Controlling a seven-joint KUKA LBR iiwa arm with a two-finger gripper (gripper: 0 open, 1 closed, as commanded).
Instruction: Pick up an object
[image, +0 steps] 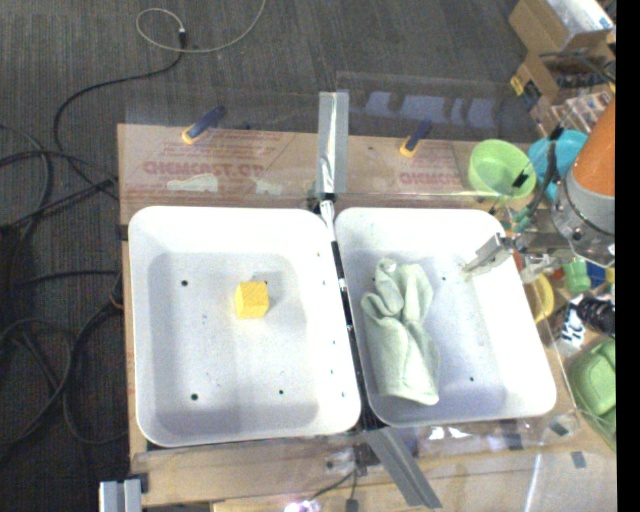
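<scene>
Yellow block (252, 299) in the left bin (160, 240), pale green cloth (403, 331) in the right bin (520, 350), gripper (484, 256) at right edge, fingers' state cannot be told

Single fixed camera above bench (240, 150), slanted down, both bins (160, 300) framed.

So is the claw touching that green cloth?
Apart. The camera view shows bare white bin floor between the claw and the green cloth.
</scene>
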